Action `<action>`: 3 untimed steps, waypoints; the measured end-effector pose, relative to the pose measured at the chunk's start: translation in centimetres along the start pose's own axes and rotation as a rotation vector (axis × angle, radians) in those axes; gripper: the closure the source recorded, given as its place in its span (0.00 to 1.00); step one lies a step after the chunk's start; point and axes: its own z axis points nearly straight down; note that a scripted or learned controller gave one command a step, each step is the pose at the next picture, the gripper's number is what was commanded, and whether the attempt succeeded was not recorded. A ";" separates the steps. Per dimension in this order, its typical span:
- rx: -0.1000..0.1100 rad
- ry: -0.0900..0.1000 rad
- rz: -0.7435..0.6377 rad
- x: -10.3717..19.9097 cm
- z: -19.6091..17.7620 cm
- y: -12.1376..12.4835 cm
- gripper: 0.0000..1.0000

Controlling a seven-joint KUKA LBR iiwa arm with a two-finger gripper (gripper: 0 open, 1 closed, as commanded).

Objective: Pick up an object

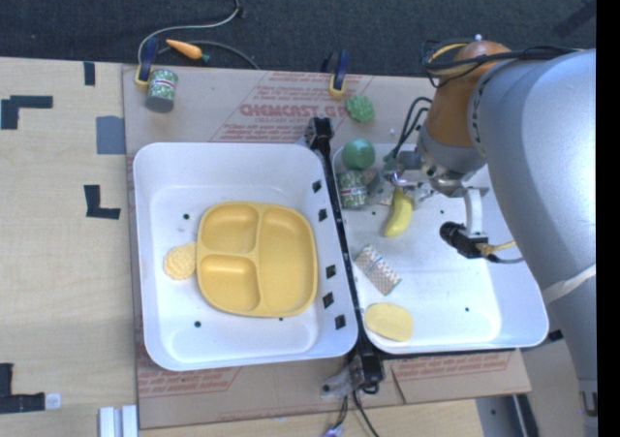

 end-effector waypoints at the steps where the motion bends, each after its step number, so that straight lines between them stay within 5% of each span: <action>1: 0.003 0.010 -0.005 0.6 -1.0 0.1 1.00; 2: 0.003 0.016 -0.008 5.8 -10.0 -3.9 1.00; 3: 0.007 0.015 -0.008 5.8 -10.8 -4.0 1.00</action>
